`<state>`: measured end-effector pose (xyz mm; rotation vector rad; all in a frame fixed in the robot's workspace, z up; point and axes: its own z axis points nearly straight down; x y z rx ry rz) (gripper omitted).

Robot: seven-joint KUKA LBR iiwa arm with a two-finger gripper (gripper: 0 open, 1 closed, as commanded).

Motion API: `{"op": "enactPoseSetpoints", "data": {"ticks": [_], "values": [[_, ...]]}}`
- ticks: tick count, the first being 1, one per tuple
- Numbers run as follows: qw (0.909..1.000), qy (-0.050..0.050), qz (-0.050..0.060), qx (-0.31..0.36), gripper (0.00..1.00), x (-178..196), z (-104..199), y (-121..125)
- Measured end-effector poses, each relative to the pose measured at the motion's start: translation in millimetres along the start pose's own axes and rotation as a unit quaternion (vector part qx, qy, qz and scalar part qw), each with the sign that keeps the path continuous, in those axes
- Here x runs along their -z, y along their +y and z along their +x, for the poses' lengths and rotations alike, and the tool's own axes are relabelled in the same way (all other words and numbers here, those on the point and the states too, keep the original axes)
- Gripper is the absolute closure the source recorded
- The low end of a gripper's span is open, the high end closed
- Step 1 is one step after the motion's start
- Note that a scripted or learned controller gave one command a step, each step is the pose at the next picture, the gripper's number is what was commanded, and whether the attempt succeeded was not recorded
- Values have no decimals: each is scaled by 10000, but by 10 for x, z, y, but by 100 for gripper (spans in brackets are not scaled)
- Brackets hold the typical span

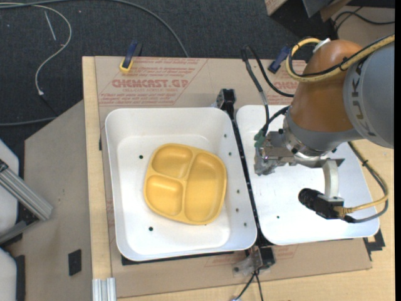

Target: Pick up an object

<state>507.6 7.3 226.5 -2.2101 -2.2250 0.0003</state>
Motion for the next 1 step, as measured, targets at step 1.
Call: {"op": "enactPoseSetpoints", "data": {"ticks": [1], "values": [[10000,-1,3,-2,100,-113,538,-64]]}}
